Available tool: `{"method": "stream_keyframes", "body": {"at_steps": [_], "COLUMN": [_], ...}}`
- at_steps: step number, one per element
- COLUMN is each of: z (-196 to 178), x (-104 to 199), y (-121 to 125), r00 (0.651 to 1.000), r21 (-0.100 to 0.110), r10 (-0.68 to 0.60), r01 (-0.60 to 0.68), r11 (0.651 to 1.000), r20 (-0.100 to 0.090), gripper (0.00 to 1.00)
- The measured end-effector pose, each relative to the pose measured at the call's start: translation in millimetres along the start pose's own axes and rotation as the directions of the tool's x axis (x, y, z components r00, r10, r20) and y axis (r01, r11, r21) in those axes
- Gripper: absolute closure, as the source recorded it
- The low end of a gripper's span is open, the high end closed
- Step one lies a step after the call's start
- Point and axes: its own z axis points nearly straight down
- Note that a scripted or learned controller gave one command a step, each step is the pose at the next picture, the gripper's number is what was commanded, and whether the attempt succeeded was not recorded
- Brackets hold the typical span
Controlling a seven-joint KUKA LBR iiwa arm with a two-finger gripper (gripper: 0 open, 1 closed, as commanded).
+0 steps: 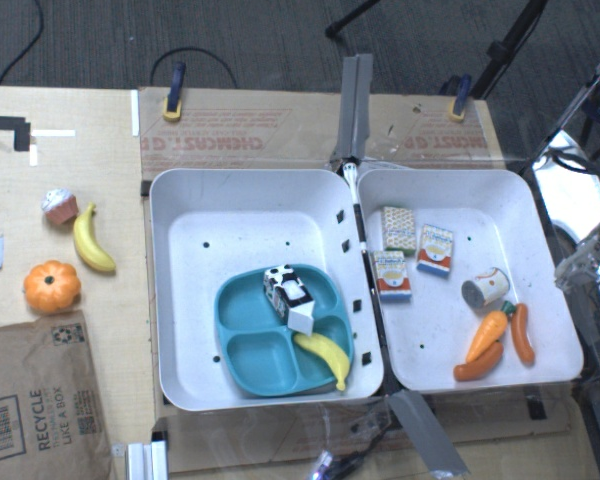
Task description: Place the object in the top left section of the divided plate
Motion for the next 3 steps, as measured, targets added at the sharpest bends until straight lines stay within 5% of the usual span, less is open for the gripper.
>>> {"method": "stream_keyframes", "body": {"at_steps": [1, 2, 3], "z": [-74, -26, -7], "x": [-29, -70, -82], "y": [23, 55, 61], "r00": [1.000, 0.984, 0.967], "r21": [-0.001, 0.000, 0.000], "r10": [-0.030, -0.178, -0.255], "r01": [0.030, 0.178, 0.255], "r11": [1.000, 0.984, 0.967], "r20": [0.001, 0.000, 0.000], "gripper": [1.00, 1.00, 1.00]}}
